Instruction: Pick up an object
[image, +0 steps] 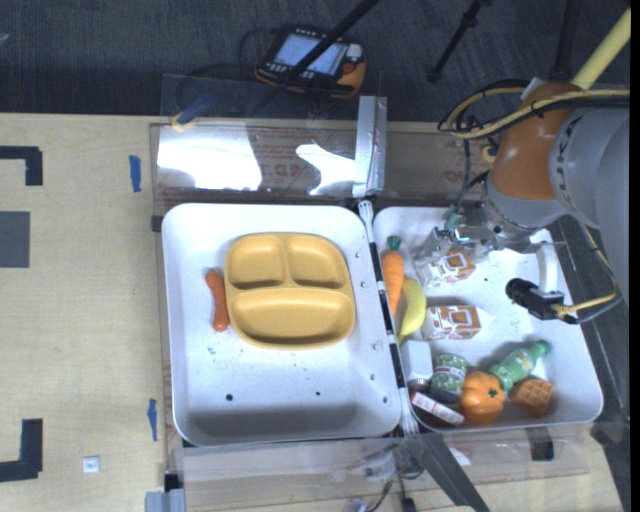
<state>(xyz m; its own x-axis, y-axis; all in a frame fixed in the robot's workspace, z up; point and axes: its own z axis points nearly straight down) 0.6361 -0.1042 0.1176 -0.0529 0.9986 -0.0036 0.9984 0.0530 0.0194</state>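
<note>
You lose the arm (590, 160) off the right edge of the frame, so its upper part is cut away. The tool (462, 232) sits in glare and clutter at upper right, too indistinct to read. At lower centre, a dark packet (432, 405) is partly tucked under the orange fruit (482, 394), its label too small to make out.

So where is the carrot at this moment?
The carrot lies in the right bin, against its left wall, just above the banana.
</note>
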